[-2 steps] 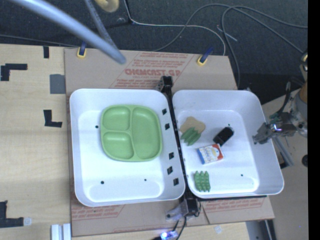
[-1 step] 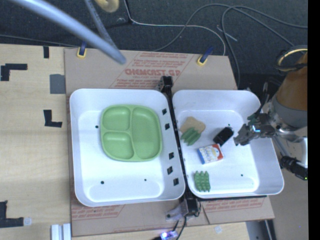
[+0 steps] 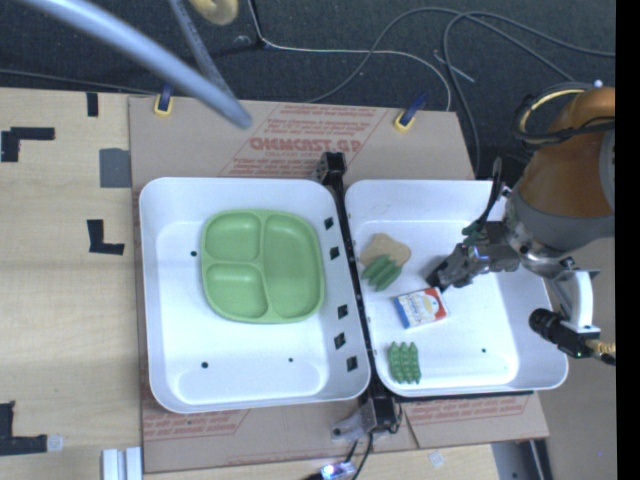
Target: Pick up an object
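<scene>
Ignoring blurred grey bar (image 3: 120, 38) overhead, centre gripper (image 3: 447, 271), open or closed impossible to tell, over small packet (image 3: 420, 308) lying just beside it in right bin (image 3: 440, 213), then descend straight, avoiding green piece (image 3: 380, 271).

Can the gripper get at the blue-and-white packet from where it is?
Probably yes. The gripper hangs in the right bin just above the packet, which lies flat with bare floor around it. The green pieces and sit apart from it.
</scene>
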Robot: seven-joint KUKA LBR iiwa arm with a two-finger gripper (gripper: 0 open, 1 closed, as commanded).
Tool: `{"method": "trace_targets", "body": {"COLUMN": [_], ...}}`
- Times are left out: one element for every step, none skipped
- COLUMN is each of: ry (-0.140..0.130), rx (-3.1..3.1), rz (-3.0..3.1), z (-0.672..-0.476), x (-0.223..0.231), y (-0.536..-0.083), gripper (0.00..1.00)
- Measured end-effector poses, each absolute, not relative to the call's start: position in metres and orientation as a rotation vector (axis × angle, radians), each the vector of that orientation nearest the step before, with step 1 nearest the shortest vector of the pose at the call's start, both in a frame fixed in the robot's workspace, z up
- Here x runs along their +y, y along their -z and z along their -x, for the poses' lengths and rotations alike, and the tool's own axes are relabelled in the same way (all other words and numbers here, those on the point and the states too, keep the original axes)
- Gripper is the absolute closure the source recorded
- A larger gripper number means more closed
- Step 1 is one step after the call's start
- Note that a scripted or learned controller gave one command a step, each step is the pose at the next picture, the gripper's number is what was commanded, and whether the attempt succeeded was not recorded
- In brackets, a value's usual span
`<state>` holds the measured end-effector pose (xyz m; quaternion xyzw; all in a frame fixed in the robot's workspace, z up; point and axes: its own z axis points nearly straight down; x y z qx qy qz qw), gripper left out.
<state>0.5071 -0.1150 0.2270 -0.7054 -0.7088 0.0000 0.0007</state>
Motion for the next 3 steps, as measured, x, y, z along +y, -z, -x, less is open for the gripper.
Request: {"method": "trace_targets", "body": {"ry": [-0.001, -0.003, -0.002], "rx": [-2.225, -2.224, -2.226], "rz": [2.214, 2.216, 2.214], "z": [-0.5, -0.501, -0.503], "x": [-0.059, -0.011, 0.044], "y": [-0.232, -0.221, -0.231], "gripper": [1.0, 1.0, 1.0]}}
